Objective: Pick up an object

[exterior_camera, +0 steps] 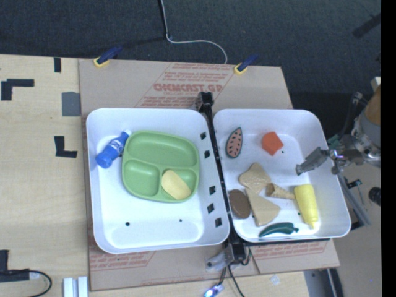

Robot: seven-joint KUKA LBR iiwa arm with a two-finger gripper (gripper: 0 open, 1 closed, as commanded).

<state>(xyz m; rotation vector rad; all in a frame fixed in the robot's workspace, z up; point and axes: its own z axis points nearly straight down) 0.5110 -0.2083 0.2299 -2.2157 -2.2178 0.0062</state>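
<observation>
Cardboard sheet [185, 85] underlies both white bins [99, 184] on wooden bench [37, 166].

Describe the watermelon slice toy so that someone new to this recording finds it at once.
Start at the right-hand white bin and go to its upper left corner, beside the divider between the two bins. The small oval watermelon slice toy lies there alone, apart from the orange block. Its red face with dark seeds and green rim marks it out.

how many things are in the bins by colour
Green: 2, plate, pepper
Yellow: 2, lump, bottle
Blue: 1, bottle
Orange: 1, block
Tan/brown: 4, including watermelon slice
Total: 10
</observation>
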